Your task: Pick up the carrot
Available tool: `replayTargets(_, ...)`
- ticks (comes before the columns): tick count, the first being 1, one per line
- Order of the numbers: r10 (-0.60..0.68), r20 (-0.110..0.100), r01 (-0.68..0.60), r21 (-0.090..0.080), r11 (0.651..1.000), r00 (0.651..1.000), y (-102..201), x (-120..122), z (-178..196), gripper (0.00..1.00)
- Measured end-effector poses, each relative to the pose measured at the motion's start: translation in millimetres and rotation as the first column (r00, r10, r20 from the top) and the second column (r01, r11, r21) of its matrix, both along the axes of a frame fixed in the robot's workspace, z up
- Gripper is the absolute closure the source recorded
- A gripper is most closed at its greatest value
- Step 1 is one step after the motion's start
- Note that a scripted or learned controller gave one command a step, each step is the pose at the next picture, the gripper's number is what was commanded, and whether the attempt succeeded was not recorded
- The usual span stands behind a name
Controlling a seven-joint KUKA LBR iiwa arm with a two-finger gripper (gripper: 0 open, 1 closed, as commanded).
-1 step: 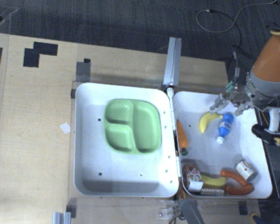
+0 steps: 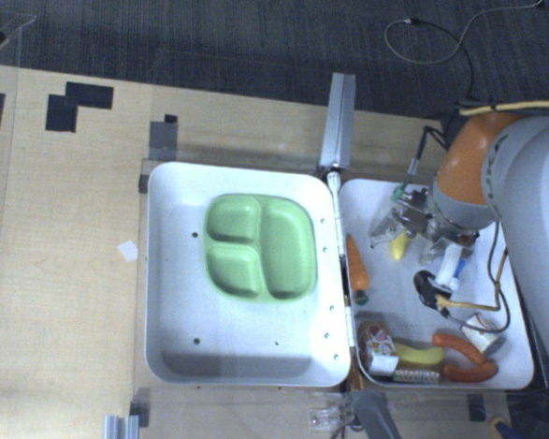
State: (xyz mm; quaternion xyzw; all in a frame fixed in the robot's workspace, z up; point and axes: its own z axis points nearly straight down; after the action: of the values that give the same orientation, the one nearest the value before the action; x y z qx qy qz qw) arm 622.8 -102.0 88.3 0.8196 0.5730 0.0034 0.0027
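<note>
The grey arm [image 2: 530,185] leaned in over the right bin [image 2: 388,198], its gripper [image 2: 407,223] low above the upper part; whether it was parted or closed I could not tell, and nothing sat visibly in it. The left bin [image 2: 167,347] held a green divided plate [image 2: 259,246]. The carrot [image 2: 356,266], orange with a green tip, lay along the right bin's left wall, apart from the gripper. A banana [image 2: 417,353] and sausages [image 2: 466,359] crowded the near edge.

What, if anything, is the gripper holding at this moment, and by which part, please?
It cannot be told. The gripper hangs over the right bin with something yellow at its tip, unclear whether gripped. The carrot lies apart by the bin's left wall.
</note>
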Motion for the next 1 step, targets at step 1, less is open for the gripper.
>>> replayTargets(1,0.006,0.007,-0.006,0.002,1.000,1.000,2.3,2.7,12.8,1.00)
